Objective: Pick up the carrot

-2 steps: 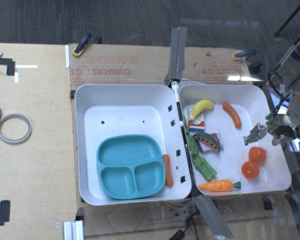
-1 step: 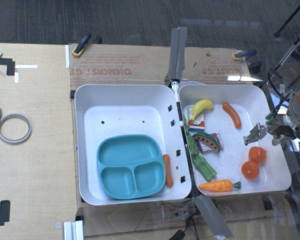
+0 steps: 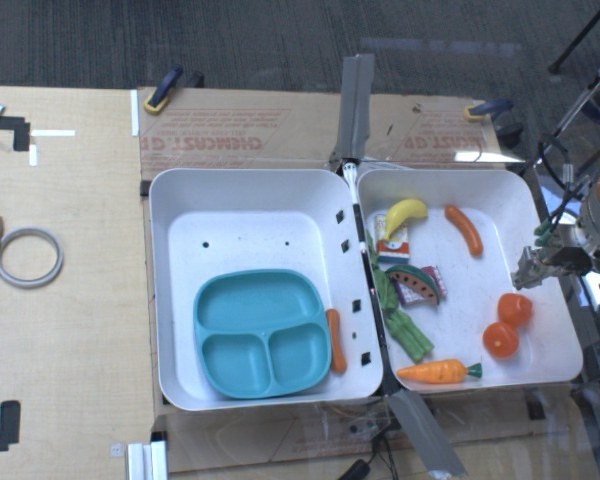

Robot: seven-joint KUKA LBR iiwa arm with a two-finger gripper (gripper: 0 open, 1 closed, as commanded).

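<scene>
Two tomatoes [image 3: 507, 323] between gripper [image 3: 528, 271] and carrot [image 3: 438, 372] — easy to knock or grab by mistake on the way down. Carrot flat by the right bin's [image 3: 540, 218] front wall, just below the tomatoes. Gripper state: cannot tell — too small and blurred.

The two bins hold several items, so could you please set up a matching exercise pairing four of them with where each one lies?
Things:
1. carrot
2. banana
3. teal plate
4. two tomatoes

Places:
A. left bin, filling its front half
B. right bin, along the front wall
C. right bin, near the right wall, just below the gripper
D. right bin, at the back, close to the divider

Pairs: 1-B, 2-D, 3-A, 4-C
</scene>
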